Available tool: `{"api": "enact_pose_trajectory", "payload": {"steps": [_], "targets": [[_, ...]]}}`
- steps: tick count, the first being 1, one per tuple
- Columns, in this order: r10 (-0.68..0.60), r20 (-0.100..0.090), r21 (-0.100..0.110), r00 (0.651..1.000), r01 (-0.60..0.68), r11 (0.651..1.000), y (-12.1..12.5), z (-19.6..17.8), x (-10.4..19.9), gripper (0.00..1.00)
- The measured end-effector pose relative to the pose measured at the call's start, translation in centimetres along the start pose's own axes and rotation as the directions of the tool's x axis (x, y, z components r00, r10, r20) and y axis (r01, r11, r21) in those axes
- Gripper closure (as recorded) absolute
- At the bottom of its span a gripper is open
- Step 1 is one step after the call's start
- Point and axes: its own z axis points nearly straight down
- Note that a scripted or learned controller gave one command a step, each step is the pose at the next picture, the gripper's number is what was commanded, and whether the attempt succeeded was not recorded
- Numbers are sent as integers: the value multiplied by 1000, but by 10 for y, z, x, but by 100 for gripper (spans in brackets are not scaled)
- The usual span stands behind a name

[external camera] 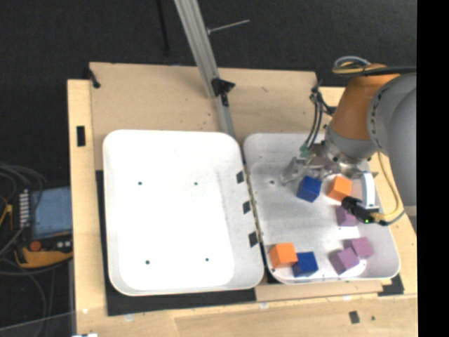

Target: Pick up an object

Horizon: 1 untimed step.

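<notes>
1. Hovering over the right bin [277, 153], the gripper [317, 177] sits low at the arm's end, near the bin's upper middle.
2. A blue block [309, 189] lies directly under or between the fingers; at this slant I cannot tell whether they touch it. Whether the gripper is wide, narrow or clamped: cannot tell.
3. Key relation: the blue block is just left of and below the wrist, closest of all objects. An orange block [342, 187] lies just right of it, partly under the wrist.
4. Other candidates: a purple block [346, 216] below the orange one; an orange cube [283, 254] touching a blue cube [305, 263] at the front wall; two purple cubes [352, 253] at the front right corner.
5. Judgement: the blue block is the likely target; a short straight descent should do. Risk: the neighbouring orange block may get nudged.
6. Left bin [168, 209] plays no part in this step.
</notes>
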Motion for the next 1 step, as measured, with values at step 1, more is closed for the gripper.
{"api": "enact_pose_trajectory", "payload": {"steps": [1], "targets": [[4, 0, -7, 1000, -4, 1000, 1, -14, -1, 100]]}}
